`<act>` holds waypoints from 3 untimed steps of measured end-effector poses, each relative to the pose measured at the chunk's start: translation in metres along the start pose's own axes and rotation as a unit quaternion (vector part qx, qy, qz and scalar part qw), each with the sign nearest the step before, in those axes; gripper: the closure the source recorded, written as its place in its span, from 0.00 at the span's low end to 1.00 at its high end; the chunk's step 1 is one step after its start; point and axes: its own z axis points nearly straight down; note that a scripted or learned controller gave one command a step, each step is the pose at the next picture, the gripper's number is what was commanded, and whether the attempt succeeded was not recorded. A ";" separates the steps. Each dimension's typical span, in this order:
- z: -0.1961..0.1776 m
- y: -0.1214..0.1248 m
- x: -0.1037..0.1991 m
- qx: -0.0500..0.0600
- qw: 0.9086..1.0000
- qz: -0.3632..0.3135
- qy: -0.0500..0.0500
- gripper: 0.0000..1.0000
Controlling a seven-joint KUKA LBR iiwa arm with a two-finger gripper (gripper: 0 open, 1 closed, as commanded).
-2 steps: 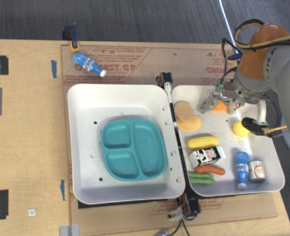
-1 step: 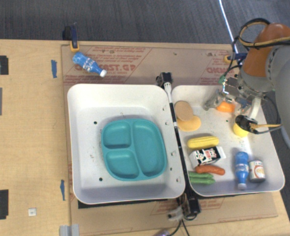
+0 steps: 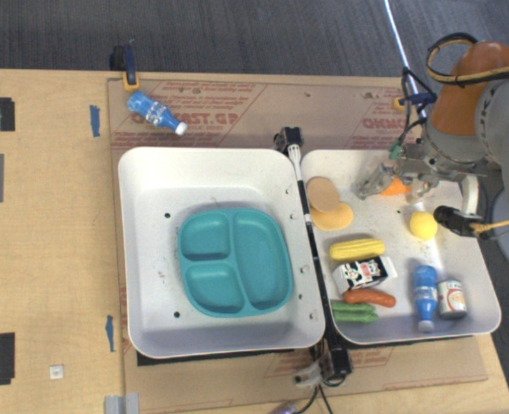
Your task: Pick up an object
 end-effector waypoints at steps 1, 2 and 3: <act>0.000 -0.002 0.027 -0.009 0.999 -0.049 -0.014 0.00; 0.000 0.000 0.002 -0.003 0.979 0.204 -0.002 0.00; -0.002 0.002 -0.005 -0.013 1.000 0.012 -0.013 0.00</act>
